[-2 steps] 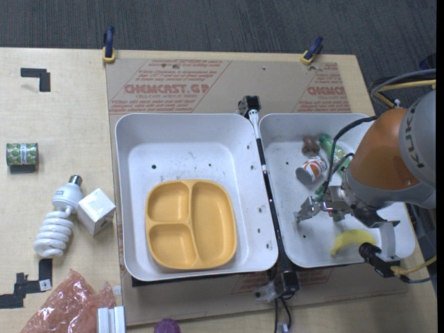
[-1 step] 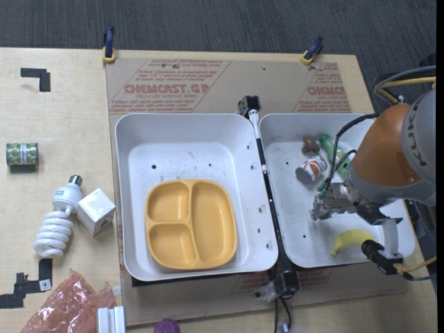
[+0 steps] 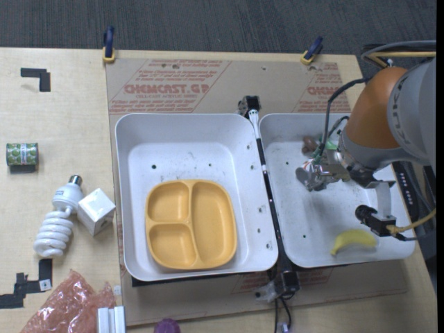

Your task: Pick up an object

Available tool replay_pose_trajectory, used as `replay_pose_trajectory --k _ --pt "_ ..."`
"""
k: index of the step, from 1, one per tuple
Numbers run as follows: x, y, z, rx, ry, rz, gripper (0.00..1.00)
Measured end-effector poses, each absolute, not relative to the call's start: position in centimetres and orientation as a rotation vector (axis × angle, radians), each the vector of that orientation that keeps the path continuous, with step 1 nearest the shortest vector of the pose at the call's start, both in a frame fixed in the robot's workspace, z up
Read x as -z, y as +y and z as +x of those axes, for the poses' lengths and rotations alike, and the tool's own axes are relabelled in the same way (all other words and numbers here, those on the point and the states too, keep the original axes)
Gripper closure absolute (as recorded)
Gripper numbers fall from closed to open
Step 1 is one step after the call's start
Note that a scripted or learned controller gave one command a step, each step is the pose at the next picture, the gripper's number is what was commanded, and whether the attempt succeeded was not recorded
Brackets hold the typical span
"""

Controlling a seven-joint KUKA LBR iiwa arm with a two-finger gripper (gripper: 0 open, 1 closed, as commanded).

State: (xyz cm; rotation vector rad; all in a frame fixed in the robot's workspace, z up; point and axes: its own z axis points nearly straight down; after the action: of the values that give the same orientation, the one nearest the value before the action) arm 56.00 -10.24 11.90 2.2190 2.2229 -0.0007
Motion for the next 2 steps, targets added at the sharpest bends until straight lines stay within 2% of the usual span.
replay_pose_trajectory --k 1,2 --pt "-14.06 -18.12 62.74 0.001 2.222 2.218 1.0" --pt "-14.06 -18.11 62.74 0.001 2.222 2.218 0.0"
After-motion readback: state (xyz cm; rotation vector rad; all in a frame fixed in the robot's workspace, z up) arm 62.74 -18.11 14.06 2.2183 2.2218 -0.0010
